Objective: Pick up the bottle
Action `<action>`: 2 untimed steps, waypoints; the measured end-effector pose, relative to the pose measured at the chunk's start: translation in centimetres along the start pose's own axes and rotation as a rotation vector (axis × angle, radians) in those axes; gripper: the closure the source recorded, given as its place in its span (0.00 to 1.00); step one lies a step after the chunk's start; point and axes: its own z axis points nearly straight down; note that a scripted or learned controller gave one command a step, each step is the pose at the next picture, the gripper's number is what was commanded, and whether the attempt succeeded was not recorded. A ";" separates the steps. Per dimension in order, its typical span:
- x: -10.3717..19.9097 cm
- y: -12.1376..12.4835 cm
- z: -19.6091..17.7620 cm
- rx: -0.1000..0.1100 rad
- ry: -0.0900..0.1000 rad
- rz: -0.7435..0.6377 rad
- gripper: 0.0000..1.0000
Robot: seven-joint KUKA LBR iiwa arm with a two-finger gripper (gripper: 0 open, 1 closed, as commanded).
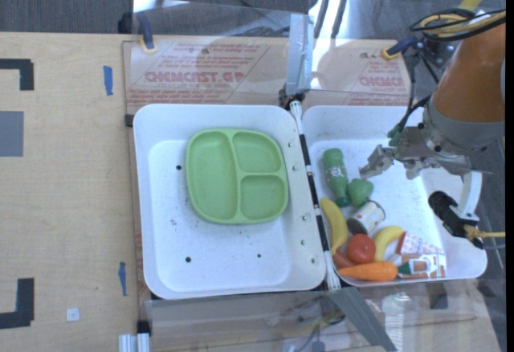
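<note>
Two white bins sit side by side, and my gripper (pixel 391 161) hangs with fingers apart over the right bin (pixel 474 262), near the green bottle (pixel 335 174) lying by its left wall, ready to grab.

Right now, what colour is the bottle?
Green, with a red label; the bottle shows in the camera view.

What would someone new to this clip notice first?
The green plate, three-sectioned, sits alone in the left bin. In the right bin a bright clutter fills the near left corner: a green bottle lying flat, bananas, a tomato, a carrot and a carton. The grey-and-orange arm comes in from the right, its gripper hanging just right of the bottle, holding nothing.
</note>
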 end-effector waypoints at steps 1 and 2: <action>0.1 4.5 8.9 -0.028 -0.003 0.120 0.00; 0.1 7.0 9.6 -0.039 -0.009 0.032 0.00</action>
